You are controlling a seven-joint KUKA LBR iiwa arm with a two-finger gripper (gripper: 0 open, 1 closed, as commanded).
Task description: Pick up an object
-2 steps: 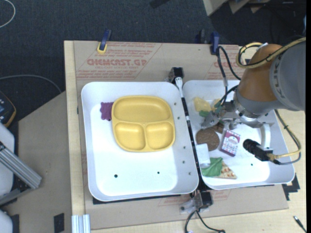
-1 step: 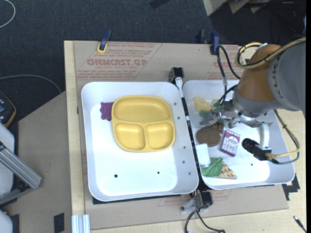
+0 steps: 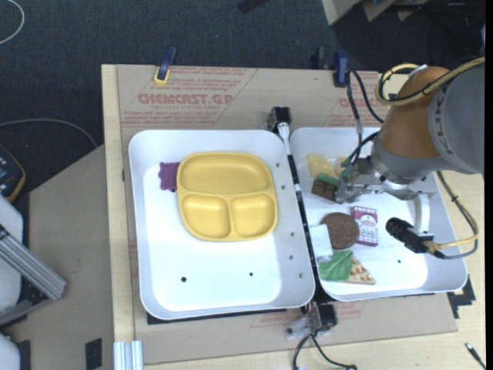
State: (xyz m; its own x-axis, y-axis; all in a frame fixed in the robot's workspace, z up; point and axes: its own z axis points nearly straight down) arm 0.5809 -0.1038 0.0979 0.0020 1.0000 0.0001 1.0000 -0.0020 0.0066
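My gripper (image 3: 348,185) hangs low over the upper left part of the right bin (image 3: 431,280), under the grey arm with its orange band (image 3: 412,122). Just to its left lies a dark brown block (image 3: 323,189) with a green strip on it, touching or almost touching the gripper's tip. Above that lies a pale yellow piece (image 3: 319,164). Nearer the front of the bin are a round brown cookie (image 3: 340,230), a small red and white box (image 3: 365,226), a white piece (image 3: 320,238), a green leaf (image 3: 335,266) and a pizza slice (image 3: 360,273).
The left bin (image 3: 223,284) holds a yellow divided plate (image 3: 228,195) with a purple object (image 3: 167,176) by its left side. A black part of the arm (image 3: 408,233) juts over the right bin's right half. Cables run beside the arm.
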